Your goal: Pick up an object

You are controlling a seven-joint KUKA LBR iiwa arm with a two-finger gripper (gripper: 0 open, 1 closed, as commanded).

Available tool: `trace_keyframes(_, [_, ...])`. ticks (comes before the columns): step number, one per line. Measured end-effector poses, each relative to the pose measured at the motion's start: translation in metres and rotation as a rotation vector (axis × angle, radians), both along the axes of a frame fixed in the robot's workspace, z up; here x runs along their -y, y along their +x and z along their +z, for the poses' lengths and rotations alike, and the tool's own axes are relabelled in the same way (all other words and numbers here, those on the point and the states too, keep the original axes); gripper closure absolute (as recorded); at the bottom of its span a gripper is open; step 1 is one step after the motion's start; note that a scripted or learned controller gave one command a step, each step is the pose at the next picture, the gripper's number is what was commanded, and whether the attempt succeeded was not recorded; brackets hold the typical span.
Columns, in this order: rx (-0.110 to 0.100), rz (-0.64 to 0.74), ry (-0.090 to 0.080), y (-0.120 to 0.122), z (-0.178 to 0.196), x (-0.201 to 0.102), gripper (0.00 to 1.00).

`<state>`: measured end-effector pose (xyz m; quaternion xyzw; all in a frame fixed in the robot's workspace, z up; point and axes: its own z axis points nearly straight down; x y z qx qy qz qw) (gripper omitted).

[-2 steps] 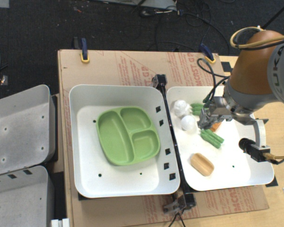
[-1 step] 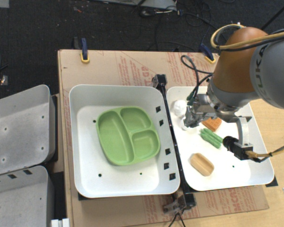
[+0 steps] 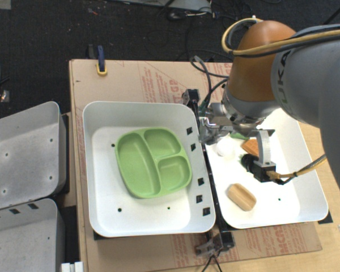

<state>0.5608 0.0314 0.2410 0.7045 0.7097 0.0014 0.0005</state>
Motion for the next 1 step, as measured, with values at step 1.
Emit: trace_keyframes(1, [-0.002,-0.001,-0.001,0.0063,-0.0098,-0.0446,1.00])
